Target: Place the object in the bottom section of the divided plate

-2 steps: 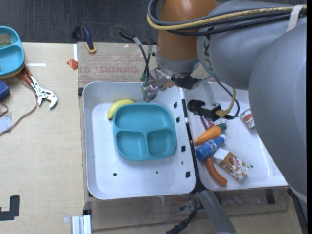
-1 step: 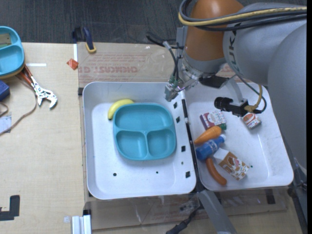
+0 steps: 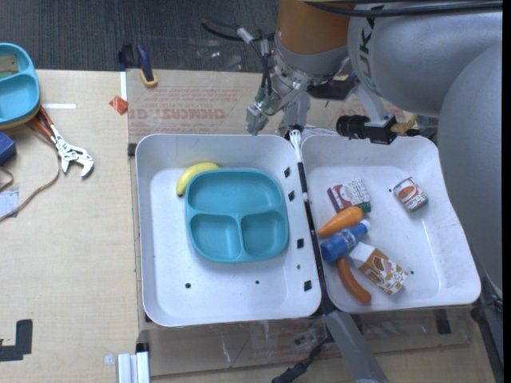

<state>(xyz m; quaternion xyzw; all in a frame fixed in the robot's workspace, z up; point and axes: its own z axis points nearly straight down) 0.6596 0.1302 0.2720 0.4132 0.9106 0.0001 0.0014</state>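
Camera view has my pincer hanging above the bench just past the far rims of the two bins; whether it is spread or pressed together I cannot tell, and nothing shows in it. The divided plate lies in the left bin, well below my pincer, with a banana tucked against its far-left edge, partly hidden by it. The right bin holds a carrot, a blue bottle, a sausage, a small can and two small cartons. My arm covers that bin's far corner.
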